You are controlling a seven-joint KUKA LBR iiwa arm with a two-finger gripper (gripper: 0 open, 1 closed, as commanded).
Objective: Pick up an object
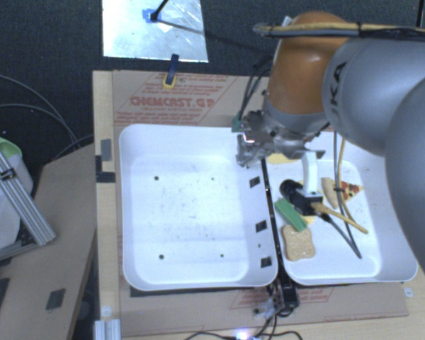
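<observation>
Overhead, the grey two-finger gripper (269, 149) hangs at the right-hand white plastic bin's (389, 268) upper-left corner; its grip cannot be told. Candidate objects, a tan bread-shaped toy (298, 243) and green block (292, 214), cluster just below, within reach.

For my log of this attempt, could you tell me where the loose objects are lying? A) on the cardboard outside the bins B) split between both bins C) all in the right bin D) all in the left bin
C: the toast slice, green block and pizza slice all lie in the right bin.
</observation>
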